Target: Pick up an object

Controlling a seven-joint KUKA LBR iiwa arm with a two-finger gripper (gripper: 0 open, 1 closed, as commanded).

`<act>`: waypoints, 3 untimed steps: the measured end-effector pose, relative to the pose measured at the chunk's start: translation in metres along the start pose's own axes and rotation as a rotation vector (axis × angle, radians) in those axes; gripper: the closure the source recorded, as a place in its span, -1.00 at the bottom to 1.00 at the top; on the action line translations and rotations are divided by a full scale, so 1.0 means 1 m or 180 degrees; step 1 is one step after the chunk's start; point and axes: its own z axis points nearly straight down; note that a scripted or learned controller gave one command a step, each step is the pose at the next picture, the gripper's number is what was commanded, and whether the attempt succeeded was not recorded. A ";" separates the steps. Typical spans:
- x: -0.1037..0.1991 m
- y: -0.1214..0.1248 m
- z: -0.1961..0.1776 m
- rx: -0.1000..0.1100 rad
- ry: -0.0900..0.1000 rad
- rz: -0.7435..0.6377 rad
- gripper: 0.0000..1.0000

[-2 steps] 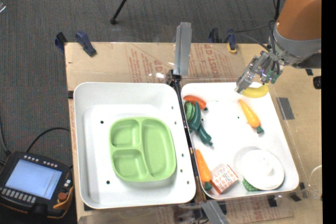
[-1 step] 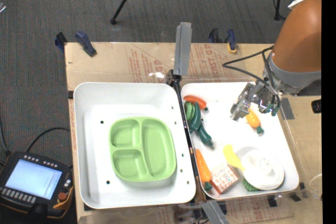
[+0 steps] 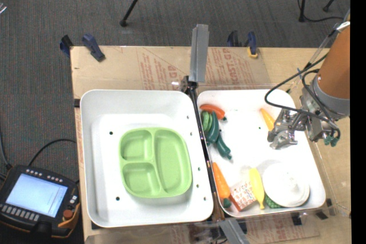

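Note:
My gripper (image 3: pixel 282 137) hangs over the right side of the right bin (image 3: pixel 247 133), with nothing visible between its fingers. Just to its left lies a small yellow-orange piece (image 3: pixel 267 118). Along the bin's left wall lie a red-orange pepper (image 3: pixel 212 108), dark green vegetables (image 3: pixel 214 131) and an orange carrot (image 3: pixel 220 179). At the bin's front sit a red patterned box (image 3: pixel 243 195), a yellow banana (image 3: pixel 257 187) and a white plate (image 3: pixel 285 183) with a green item under its edge.
The left bin (image 3: pixel 103 117) holds a light green divided tray (image 3: pixel 155 162). A grey upright post (image 3: pixel 198 54) stands behind the gap between the bins. A teach pendant (image 3: pixel 37 197) lies at the bottom left, off the bench.

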 end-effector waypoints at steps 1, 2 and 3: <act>-0.061 0.010 0.174 -0.0002 -0.0012 -0.0160 1.00; 0.022 -0.058 0.175 -0.0006 -0.0001 -0.0588 1.00; -0.048 -0.074 0.173 -0.0002 -0.0014 -0.0823 1.00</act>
